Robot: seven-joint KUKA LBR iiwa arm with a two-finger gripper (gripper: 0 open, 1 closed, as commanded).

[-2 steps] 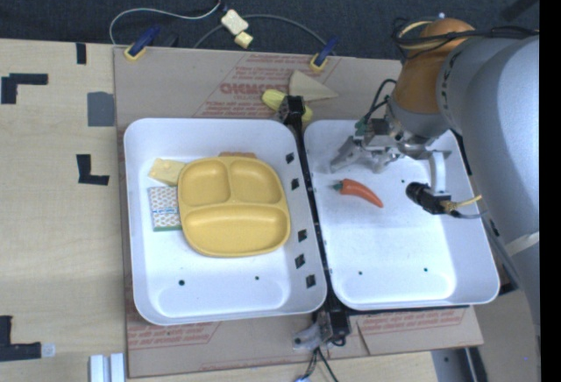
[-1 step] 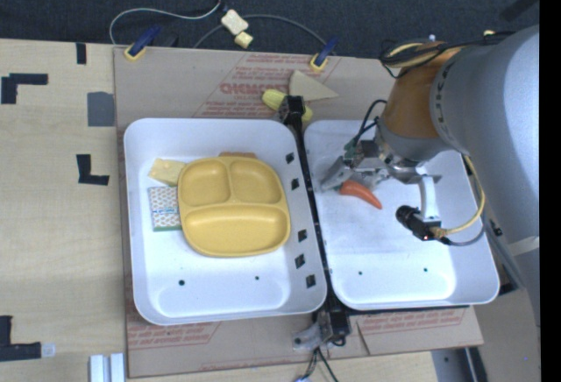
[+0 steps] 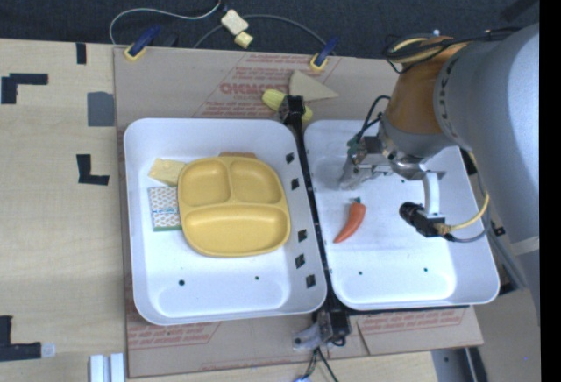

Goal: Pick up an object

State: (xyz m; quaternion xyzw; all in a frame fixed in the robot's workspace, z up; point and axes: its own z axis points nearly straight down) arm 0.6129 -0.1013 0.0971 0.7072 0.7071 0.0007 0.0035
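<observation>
An orange-red pepper-shaped toy (image 3: 351, 221) lies in the right bin (image 3: 394, 284), tilted, left of the bin's middle. My gripper (image 3: 354, 176) hangs over the upper left part of that bin, just above the toy's top end and apart from it. Nothing shows in its grasp. The grey arm with its orange band (image 3: 421, 100) reaches in from the right and covers the bin's far right corner.
The left bin (image 3: 219, 297) holds a yellow divided plate (image 3: 234, 205), with a pale yellow wedge (image 3: 165, 169) and a small patterned card (image 3: 163, 207) at its left. A black divider (image 3: 307, 222) runs between the bins. Clips and cables sit beyond the bins.
</observation>
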